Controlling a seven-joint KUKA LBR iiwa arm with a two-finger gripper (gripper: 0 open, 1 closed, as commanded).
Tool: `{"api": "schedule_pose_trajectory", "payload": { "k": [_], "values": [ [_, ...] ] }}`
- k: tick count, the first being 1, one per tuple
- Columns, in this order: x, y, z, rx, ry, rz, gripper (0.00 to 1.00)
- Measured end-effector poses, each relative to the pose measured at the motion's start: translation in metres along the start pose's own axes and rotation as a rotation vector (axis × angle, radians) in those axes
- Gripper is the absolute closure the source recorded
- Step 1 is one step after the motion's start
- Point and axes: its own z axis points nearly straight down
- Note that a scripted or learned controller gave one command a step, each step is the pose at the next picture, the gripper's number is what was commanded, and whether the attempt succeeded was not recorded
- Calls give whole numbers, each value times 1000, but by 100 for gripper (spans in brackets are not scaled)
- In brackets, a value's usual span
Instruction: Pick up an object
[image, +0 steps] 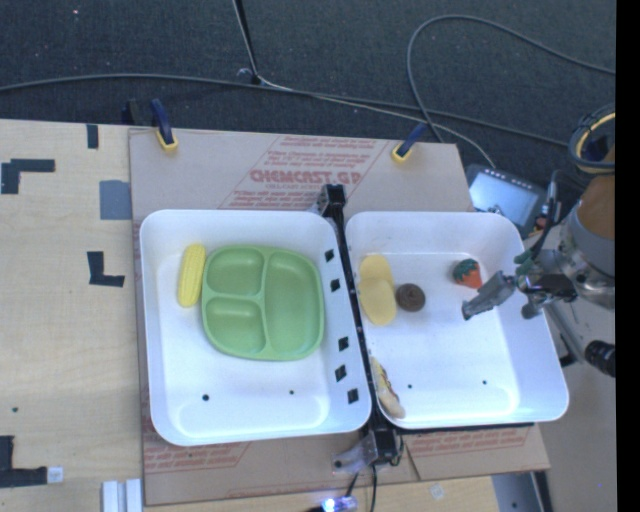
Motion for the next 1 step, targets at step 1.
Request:
{"api": "schedule_pose_trajectory", "payload": {
  "k": [1],
  "values": [
    [0,2,-5,-10,-2,-3,0]
  ]
}}
